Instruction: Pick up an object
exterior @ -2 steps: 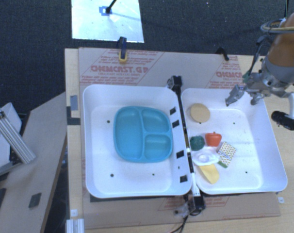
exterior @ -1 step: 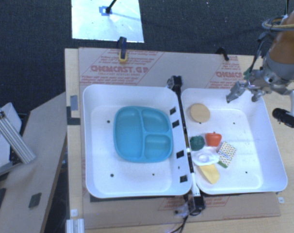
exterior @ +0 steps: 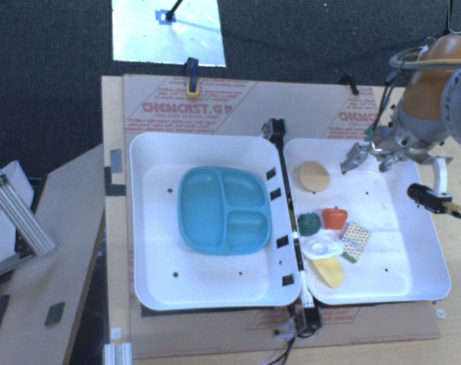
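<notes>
Arm (exterior: 432, 82) reaches in from the right — fingers (exterior: 354, 158) spread, grasping nothing, above right bin (exterior: 421, 242).

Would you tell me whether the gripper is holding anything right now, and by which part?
Nothing is held: the gripper hangs open above the right bin, with no object between its fingers.

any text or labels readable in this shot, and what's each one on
"CHEMCAST GP": red print on the protective sheet under the bins, above the left bin.
A second red print of the same kind on the sheet above the right bin, near: cut off and partly hidden, not fully legible.
Fainter red print along the sheet's front edge: too blurred to read.
The patterned packet in the right bin: pattern too small to read.
</notes>
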### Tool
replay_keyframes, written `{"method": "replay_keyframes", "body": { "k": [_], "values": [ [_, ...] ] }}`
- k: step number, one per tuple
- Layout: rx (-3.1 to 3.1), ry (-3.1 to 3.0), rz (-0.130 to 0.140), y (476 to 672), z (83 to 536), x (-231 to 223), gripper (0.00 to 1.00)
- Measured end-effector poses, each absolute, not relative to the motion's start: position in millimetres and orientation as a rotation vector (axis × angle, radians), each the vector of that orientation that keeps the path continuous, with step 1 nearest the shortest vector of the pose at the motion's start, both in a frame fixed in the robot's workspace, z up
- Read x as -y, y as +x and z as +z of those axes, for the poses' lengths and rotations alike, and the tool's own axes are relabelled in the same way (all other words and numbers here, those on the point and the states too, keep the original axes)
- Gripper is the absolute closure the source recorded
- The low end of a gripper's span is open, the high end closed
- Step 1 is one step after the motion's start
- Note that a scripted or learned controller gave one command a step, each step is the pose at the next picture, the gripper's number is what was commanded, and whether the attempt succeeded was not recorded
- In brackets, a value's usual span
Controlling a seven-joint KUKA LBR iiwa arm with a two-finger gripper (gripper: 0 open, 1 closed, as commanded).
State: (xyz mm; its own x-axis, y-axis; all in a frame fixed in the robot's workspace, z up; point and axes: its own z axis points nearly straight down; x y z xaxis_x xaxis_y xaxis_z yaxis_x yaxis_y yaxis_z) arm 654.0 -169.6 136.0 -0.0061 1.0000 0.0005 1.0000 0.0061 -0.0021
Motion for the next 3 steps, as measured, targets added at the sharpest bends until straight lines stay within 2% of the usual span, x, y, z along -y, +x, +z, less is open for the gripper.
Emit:
{"method": "replay_keyframes", "body": {
  "k": [1, 2, 3],
  "values": [
    [2.228, -2.213, 0.002, 653.8, 83.8, 168.7, 0.0],
    [2.235, -2.216, -0.005, 656.4, 98.8, 169.1, 1.0],
    [2.232, -2.219, -0.006, 660.2, 143.8, 172.2, 1.0]
  ]
}}
